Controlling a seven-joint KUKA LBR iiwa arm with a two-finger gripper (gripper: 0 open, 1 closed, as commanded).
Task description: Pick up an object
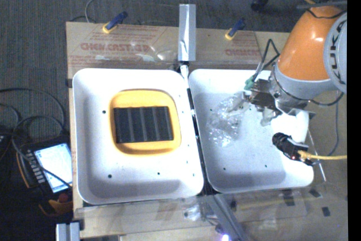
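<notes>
A crumpled clear plastic piece [225, 118] lies in the right bin [248, 175], towards its left middle. A yellow block with a dark ribbed top [144, 121] rests in the middle of the left bin [90, 169]. My gripper [260, 100] hangs over the upper right part of the right bin, just right of the clear plastic. The arm's grey and orange wrist covers most of it from above.
The divider between the two bins [194, 121] runs down the middle. A cardboard sheet with two blue-and-yellow clamps [114, 21] lies behind the bins. A handheld pendant [48, 163] sits on the floor at the left.
</notes>
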